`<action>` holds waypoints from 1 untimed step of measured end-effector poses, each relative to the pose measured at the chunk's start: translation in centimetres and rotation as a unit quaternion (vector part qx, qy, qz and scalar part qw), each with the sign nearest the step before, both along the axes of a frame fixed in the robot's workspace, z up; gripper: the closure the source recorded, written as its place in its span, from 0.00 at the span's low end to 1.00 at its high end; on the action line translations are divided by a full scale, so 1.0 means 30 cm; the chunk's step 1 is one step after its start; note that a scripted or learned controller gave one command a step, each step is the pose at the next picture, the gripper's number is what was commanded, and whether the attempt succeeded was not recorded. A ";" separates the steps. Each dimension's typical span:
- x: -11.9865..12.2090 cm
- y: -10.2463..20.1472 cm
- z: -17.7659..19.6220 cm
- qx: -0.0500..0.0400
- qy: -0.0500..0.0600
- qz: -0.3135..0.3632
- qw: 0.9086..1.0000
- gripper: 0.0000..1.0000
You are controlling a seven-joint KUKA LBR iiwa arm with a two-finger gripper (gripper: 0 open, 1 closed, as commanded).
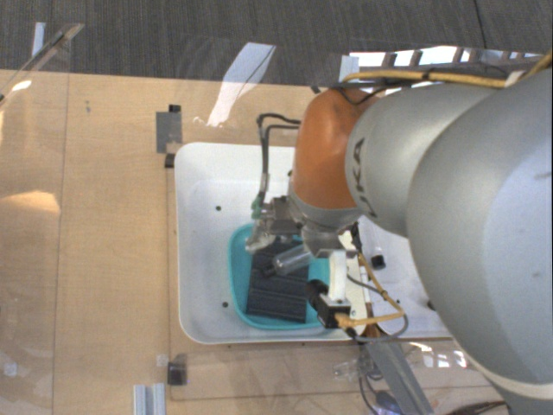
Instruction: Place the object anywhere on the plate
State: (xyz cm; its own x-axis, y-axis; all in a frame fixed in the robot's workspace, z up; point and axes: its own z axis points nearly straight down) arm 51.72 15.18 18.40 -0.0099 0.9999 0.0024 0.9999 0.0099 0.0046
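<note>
Dark grey carpet point(173, 15) fills the top of the frame, and below it lies a pale wooden bench point(86, 232) with a sheet of clear plastic reflecting light across its left half. Small dark brackets point(169, 130) sit on the bench at the upper left and lower left corners of a shallow white bin point(203, 232), which occupies the centre of the frame.

Inside the bin, toward its lower middle, rests a teal plate point(238, 258). A dark, ribbed rectangular object point(276, 294) lies flat on the plate, covering much of its visible surface, with its long side running from upper left to lower right.

From the right side of the frame the grey arm point(467, 214) reaches in, very large and near the camera, hiding the right part of the bin. Its orange band point(324, 158) sits above the wrist at centre frame, with thin cables looping beside it. The gripper point(281, 251) hangs below the wrist, directly above the upper end of the dark object and over the plate. Metal and dark parts crowd together at that spot, so whether the tool is spread or closed, and whether it touches the object, cannot be told.
</note>
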 end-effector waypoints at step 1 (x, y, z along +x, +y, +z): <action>0.278 -0.172 0.270 -0.001 -0.003 0.031 1.000 0.00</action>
State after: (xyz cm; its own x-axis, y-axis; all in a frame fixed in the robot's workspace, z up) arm 60.05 10.00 26.50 -0.0718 0.9974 0.0004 0.9974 0.0718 0.0098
